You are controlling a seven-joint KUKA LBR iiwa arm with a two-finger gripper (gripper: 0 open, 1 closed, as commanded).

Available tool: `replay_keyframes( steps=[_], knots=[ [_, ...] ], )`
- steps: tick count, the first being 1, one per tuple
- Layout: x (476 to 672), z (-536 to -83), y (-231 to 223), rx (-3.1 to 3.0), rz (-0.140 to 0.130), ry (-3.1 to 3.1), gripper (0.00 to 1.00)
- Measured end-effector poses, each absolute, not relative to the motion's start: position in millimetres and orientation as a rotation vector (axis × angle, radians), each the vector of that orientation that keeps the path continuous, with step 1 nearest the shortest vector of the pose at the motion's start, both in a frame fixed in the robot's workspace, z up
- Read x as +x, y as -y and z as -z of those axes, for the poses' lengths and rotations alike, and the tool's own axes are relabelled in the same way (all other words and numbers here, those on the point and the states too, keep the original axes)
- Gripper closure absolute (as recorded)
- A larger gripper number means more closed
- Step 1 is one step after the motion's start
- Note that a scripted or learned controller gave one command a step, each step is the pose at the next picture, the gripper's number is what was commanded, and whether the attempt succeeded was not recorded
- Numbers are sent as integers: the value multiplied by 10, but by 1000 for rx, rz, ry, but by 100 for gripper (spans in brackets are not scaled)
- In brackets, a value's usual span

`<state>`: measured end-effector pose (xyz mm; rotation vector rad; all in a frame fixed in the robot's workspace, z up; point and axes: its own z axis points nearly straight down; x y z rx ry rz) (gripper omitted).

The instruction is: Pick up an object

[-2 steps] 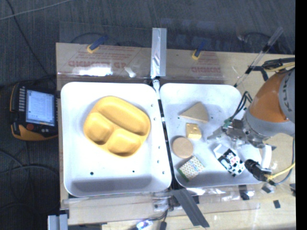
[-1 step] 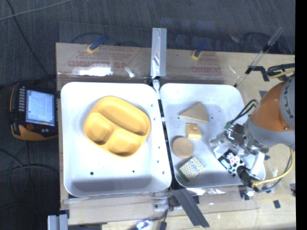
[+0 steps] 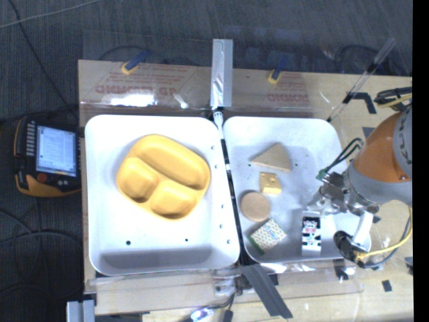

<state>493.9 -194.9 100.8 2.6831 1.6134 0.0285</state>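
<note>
Looming closest, at three o'clock, the grey arm (image 3: 389, 166) leans over the right bin (image 3: 322, 129), its gripper (image 3: 330, 196) low near the bin's right wall; whether it is clenched or released I cannot tell. Biggest of all, the yellow sectioned dish (image 3: 163, 176) fills the left bin (image 3: 100, 247) (too broad to grab, I'd judge). Smaller pickings crowd the right bin: wooden wedge (image 3: 273, 158), round disc (image 3: 255, 206), patterned block (image 3: 268, 234), small printed box (image 3: 311, 232) just beneath the gripper at five o'clock.

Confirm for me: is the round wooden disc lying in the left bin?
No, the round wooden disc lies in the right bin, beside the divider.
</note>
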Motion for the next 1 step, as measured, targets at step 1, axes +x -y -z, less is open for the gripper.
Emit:
replay_keyframes(
  steps=[1],
  knots=[
    [6020, -1125, 2040, 2442, 6, -1975, 100]
  ],
)
